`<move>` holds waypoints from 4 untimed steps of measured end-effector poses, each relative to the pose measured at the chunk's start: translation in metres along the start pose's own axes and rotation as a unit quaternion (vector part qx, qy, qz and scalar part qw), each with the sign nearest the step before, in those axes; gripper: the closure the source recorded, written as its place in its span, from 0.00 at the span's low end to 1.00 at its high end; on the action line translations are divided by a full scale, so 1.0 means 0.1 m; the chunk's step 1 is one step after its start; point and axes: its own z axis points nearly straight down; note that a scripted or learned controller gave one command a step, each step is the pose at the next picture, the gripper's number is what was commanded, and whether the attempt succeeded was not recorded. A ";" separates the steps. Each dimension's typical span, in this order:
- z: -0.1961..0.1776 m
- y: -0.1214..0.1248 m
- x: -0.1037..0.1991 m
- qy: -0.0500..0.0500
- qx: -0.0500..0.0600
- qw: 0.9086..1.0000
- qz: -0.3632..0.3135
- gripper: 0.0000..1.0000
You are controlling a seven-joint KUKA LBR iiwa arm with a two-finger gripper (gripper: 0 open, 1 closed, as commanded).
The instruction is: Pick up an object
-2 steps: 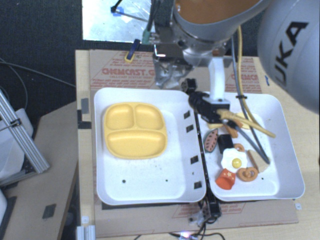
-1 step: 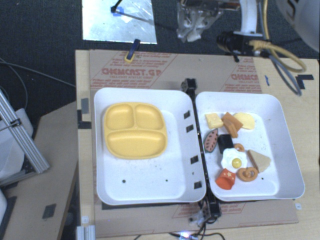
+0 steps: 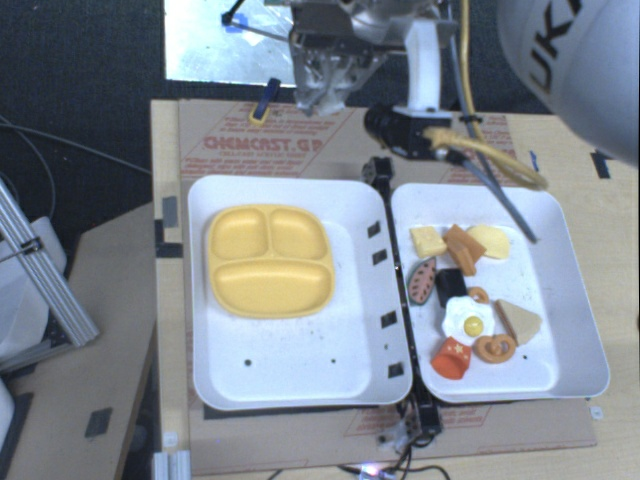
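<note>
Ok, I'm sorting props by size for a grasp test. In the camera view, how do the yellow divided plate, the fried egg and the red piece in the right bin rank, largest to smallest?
1. Yellow divided plate, by far the largest.
2. Fried egg.
3. Red piece, slightly smaller than the egg.

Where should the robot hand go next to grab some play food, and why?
Probably toward the right bin and then down. The hand hangs above the bench's far edge, behind the left bin, which has the yellow plate. The toy food, like the fried egg, lies in the right bin.
</note>
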 end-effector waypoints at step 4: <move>1.36 -0.81 -0.02 -0.001 0.002 1.000 0.001 1.00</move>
